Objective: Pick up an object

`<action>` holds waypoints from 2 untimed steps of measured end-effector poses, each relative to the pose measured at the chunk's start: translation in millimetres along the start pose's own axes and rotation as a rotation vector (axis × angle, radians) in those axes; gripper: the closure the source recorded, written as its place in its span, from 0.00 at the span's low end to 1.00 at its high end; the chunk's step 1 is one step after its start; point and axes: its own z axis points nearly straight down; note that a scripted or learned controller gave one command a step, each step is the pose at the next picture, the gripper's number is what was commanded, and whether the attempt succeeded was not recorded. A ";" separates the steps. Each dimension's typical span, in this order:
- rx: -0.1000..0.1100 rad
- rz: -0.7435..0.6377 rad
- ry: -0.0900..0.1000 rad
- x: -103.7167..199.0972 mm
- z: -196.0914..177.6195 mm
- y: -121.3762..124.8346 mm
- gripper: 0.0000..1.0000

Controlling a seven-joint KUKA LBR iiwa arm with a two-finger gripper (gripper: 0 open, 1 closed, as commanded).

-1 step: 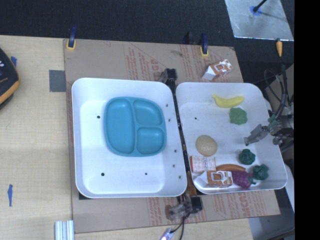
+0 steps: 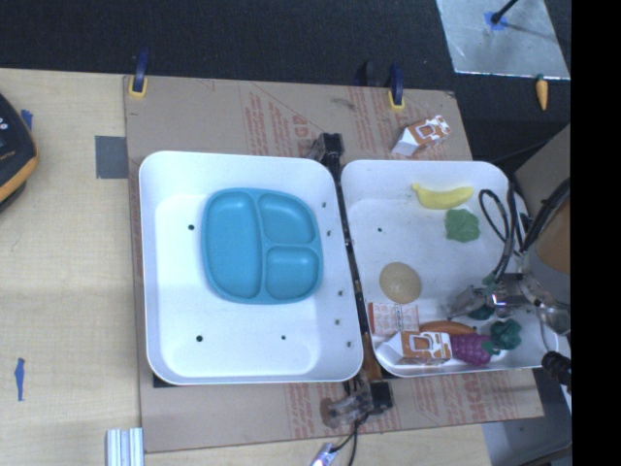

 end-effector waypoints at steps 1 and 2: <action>0.001 -0.002 -0.001 -1.3 -10.2 -0.2 1.00; -0.001 -0.003 0.000 91.2 -17.8 56.3 1.00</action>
